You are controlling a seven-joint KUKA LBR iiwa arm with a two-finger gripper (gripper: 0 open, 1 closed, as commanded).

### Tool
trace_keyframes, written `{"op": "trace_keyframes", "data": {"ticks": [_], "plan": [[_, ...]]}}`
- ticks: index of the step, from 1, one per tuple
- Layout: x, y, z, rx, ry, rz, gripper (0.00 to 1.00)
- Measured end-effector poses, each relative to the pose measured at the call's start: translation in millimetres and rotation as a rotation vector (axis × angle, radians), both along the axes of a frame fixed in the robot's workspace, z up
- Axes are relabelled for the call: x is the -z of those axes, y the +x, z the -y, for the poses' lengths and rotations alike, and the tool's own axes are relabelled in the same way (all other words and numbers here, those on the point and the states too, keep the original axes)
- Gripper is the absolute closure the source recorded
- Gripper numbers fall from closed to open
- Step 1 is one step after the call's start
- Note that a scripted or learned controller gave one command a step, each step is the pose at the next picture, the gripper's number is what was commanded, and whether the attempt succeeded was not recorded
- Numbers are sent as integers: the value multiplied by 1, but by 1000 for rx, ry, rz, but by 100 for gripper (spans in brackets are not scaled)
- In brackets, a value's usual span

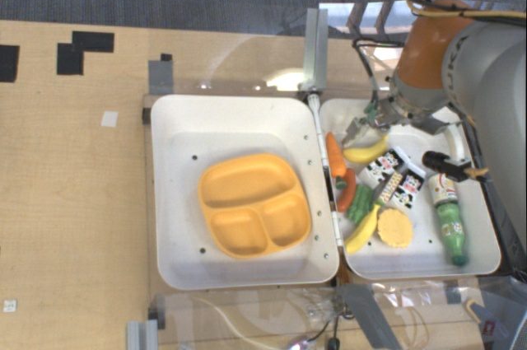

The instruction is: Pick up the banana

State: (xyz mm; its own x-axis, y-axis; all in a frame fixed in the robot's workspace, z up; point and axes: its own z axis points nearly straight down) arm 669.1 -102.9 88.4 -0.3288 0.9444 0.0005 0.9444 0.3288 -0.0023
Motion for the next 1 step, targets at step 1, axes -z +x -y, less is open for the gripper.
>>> {"op": "trace_keyframes", "data": {"ticks": [1], "plan": [[-15,4,-1,-4,-1,17,100]]}}
